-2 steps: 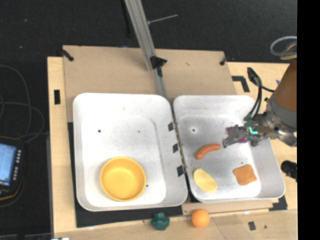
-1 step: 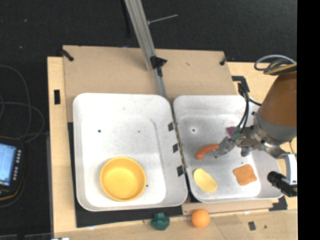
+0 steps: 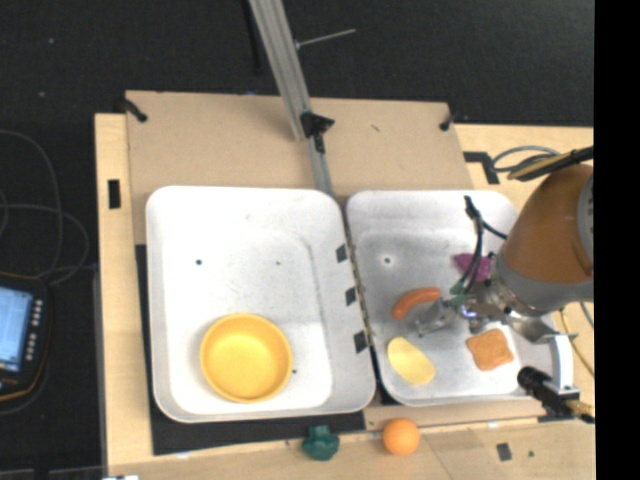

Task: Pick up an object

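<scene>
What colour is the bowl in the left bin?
Yellow. The bowl shows clearly in the camera view.

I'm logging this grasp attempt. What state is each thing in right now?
Yellow bowl: upright in the left bin.
Orange sausage-shaped piece: lying in the right bin, just beside the gripper.
Pale yellow piece: lying flat, near the bin's front edge.
Orange-brown block: lying in the right bin, below the arm.
Purple item: partly hidden by the arm.
Orange ball: on the bench, outside the bins.
Green item: on the bench beside the ball.
</scene>
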Controlling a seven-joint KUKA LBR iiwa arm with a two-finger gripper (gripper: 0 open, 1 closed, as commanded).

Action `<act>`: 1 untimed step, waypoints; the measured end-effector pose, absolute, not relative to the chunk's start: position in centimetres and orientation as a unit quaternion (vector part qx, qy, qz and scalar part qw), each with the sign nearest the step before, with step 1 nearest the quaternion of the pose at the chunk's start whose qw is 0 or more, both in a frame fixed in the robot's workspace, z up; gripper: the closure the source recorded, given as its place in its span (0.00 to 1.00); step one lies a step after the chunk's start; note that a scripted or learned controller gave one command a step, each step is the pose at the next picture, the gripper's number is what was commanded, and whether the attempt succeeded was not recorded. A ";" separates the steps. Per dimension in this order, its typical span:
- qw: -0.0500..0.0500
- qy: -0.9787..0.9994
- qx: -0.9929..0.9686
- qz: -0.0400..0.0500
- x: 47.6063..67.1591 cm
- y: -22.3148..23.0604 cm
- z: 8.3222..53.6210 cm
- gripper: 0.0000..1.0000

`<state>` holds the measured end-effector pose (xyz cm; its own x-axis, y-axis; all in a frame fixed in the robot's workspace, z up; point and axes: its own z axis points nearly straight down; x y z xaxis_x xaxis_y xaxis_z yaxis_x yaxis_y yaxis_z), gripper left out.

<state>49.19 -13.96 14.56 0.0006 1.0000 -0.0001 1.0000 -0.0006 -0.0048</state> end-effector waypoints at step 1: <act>-0.002 -0.707 -0.708 0.000 49.3 -14.1 10.0 0.00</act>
<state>49.30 -14.09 10.05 0.0012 1.0000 -0.0021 1.0000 -0.0011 0.0029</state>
